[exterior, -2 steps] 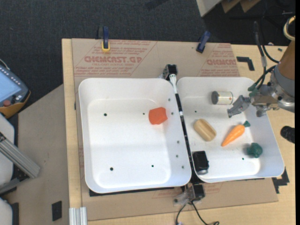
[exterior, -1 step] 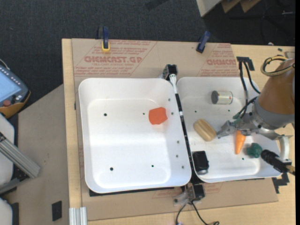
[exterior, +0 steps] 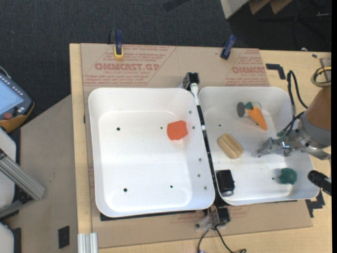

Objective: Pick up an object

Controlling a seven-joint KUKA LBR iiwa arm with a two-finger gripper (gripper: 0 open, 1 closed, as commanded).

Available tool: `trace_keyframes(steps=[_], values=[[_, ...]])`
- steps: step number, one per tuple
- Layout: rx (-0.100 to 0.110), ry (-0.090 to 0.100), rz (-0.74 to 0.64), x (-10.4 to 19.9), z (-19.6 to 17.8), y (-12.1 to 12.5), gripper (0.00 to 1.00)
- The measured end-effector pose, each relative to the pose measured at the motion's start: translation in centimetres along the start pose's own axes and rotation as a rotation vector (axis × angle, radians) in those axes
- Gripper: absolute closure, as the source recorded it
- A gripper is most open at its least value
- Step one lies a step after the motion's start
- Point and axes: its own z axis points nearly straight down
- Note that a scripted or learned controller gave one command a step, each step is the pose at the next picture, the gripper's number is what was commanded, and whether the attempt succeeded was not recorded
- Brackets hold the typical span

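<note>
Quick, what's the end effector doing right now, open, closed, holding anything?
End effector: over the right bin, open, nothing between its fingers.

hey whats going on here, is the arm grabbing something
A robot arm reaches in from the right over the right bin, its hand low near the bin's middle. Nothing shows between its fingers. In that bin lie a tan oval piece, an orange carrot-like toy, a green object and a black item. The left bin holds an orange block. So no pick is visible yet.
</note>
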Motion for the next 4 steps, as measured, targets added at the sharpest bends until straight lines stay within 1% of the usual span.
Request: trace_keyframes(steps=[1, 2, 3, 4], values=[[0.004, 0.000, 0.000, 0.2, -0.8, -0.1, 1.00], [-0.012, -0.003, -0.010, 5.4, -14.2, 7.2, 1.00], [0.005, 0.001, 0.001, 6.4, -20.2, 0.8, 1.00], [0.010, 0.001, 0.004, 3.6, -20.9, -4.5, 1.00]])
